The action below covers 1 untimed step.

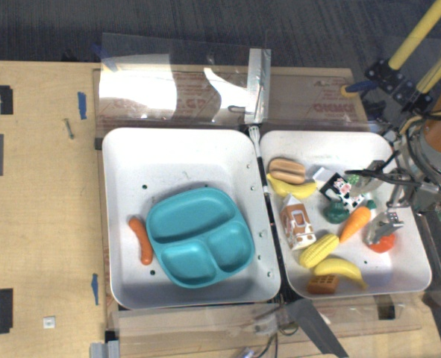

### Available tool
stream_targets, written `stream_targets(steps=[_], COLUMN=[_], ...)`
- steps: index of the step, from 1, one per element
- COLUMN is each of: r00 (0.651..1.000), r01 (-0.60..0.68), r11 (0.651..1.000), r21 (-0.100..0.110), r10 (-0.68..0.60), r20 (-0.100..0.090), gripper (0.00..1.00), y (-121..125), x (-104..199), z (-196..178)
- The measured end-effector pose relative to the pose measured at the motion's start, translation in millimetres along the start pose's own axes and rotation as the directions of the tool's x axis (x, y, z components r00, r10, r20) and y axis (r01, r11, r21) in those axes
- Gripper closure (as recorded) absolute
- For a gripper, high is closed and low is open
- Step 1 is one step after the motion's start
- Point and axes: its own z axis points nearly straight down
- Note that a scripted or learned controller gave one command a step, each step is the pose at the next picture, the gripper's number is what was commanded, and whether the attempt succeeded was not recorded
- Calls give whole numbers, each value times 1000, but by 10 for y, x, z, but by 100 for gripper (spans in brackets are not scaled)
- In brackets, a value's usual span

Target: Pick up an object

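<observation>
Reaching in from the right, the end effector [386,226] hangs low over the right bin [414,274], just above a small red piece [382,245] at that bin's right side; whether it grips anything I cannot tell; the carrot [354,222] lies just left of it, with the corn [319,249], banana [340,268] and hot dog bun [287,170] crowded further left, likely dumped as pick candidates; the left bin [123,155] holds a teal divided plate [199,236] and a sausage [141,241] beside it.

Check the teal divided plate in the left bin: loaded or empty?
Empty. All three compartments of the teal divided plate show bare; the orange sausage lies beside it on the bin floor.
</observation>
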Motion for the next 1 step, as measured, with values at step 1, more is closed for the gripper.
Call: stream_targets(steps=[1], r00=[1000], r01=[21], r11=[1000], r21=[-2], r10=[-21], r20=[-9], gripper=[0], y=[-401], x=[39], z=[908])
